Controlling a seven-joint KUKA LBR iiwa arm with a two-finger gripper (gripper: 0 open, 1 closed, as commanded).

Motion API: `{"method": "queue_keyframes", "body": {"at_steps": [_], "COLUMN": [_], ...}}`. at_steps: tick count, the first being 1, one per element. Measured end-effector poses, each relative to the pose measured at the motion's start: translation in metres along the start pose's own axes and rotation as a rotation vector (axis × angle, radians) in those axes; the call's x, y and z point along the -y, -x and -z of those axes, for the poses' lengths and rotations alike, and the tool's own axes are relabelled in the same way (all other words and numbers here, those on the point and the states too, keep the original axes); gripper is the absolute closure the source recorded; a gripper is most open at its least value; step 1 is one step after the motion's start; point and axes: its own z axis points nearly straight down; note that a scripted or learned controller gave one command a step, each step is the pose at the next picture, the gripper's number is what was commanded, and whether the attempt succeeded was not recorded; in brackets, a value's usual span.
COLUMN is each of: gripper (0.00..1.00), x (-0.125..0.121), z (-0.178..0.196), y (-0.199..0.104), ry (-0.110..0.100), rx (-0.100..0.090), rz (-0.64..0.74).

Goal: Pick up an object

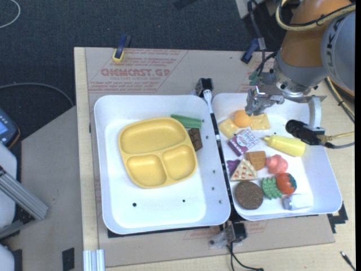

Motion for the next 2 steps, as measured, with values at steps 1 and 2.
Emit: {"method": "queue_keyframes", "body": {"at_steps": [1,2], "gripper": [1.0,1.0], "x": [-0.002,-0.013], "z": [-0.003,0.004], "y": [-0.005,-0.002], "ry": [0.0,0.006], "rx": [0.0,0.001], "rz": [0.002,0.003]}}
